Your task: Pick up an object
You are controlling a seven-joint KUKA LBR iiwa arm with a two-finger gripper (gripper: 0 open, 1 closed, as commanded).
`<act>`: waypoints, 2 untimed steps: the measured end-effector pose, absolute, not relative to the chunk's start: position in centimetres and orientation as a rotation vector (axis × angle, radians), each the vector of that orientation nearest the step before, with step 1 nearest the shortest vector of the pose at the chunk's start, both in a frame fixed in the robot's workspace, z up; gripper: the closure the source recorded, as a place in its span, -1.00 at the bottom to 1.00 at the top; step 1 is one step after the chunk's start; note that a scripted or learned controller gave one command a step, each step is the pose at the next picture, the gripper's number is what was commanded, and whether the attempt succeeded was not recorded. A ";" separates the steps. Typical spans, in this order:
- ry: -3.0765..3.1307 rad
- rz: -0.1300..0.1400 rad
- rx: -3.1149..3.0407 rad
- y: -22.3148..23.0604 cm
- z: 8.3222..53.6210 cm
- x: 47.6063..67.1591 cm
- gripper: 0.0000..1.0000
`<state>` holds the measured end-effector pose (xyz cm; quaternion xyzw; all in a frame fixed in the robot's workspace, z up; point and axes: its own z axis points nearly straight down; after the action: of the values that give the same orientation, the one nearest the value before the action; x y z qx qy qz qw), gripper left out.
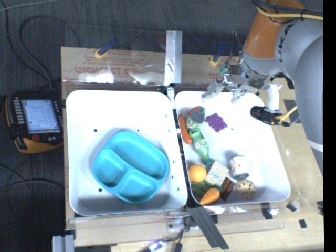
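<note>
There are many small things in the right bin [262,140], and any of them could be my pick. A purple piece [216,122] lies near the top, closest to my gripper [226,92]. Just left of it is a grey and orange thing [196,114]. Below that, a long orange stick [185,130] lies along the left wall, with a green bottle [198,141] touching it. Lower down is an orange ball [197,173], and beside it a small box [217,174] with a pattern on it. A carrot [210,195] lies at the bottom edge. Near it are a brown block [227,189], a dotted cube [247,188] and a little white cup [239,165]. These lower things sit packed close together.

My gripper hangs over the top edge of the right bin. Its two fingers are spread apart and there is nothing between them.

The left bin [84,114] holds a blue tray [130,166] with three parts. A screen box [34,121] sits left of the bench
</note>
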<state>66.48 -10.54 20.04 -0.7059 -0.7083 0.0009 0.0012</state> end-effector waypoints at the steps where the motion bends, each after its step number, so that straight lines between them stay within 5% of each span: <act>1: -1.986 0.004 -2.432 -15.6 20.0 56.6 -1.00; 2: -1.419 0.006 -2.800 -18.3 17.4 53.2 -1.00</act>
<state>53.16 -18.26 17.38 -0.8919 -0.4521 0.0020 0.0013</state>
